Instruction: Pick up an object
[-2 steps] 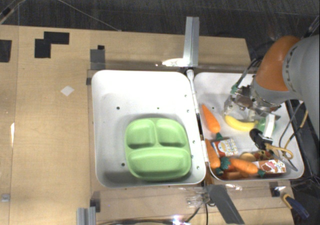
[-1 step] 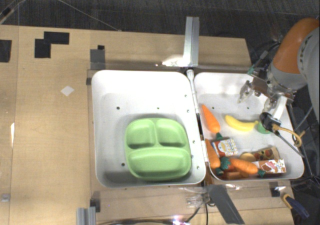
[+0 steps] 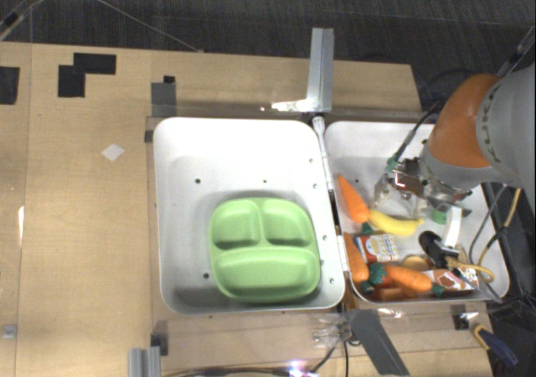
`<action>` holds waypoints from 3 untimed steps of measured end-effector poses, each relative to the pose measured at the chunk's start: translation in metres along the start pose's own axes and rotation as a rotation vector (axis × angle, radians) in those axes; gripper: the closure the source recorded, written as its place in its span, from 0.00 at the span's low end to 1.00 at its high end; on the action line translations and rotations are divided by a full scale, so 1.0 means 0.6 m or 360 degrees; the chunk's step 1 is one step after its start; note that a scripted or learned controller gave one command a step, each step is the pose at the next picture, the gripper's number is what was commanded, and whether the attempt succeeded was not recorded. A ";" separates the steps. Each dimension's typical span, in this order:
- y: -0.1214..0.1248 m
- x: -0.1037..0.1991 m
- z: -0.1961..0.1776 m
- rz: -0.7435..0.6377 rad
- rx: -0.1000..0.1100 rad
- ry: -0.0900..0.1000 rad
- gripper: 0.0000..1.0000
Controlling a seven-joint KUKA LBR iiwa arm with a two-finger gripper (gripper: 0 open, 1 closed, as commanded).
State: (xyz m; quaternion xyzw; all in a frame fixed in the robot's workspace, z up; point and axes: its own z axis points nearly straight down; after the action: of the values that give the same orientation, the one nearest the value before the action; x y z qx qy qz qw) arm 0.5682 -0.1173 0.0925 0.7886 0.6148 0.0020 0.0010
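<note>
The right bin (image 3: 360, 145) holds a heap of toy food along its near side. A yellow banana (image 3: 398, 222) lies in the middle, with an orange carrot (image 3: 353, 198) slanting to its left. Below them are a small red-labelled packet (image 3: 379, 245), another carrot (image 3: 409, 277) and a brown packet (image 3: 453, 281). My gripper (image 3: 400, 188) hangs low in this bin, just above the banana's far side and to the right of the slanted carrot. I see nothing held in it.
The left bin (image 3: 180, 157) carries a green divided plate (image 3: 264, 247) in its near half. A metal post (image 3: 321, 69) stands at the back between the bins. The arm's orange band (image 3: 463, 120) hangs over the right bin's far right corner.
</note>
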 end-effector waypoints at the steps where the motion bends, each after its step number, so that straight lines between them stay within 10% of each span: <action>1: 0.062 0.088 -0.154 -0.0105 0.0000 0.0000 0.00; 3: -0.050 0.022 0.002 -0.0050 -0.0021 0.0007 0.00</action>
State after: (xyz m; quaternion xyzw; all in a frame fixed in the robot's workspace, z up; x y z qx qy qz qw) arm 0.5422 -0.0974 0.0913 0.7788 0.6272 0.0077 0.0050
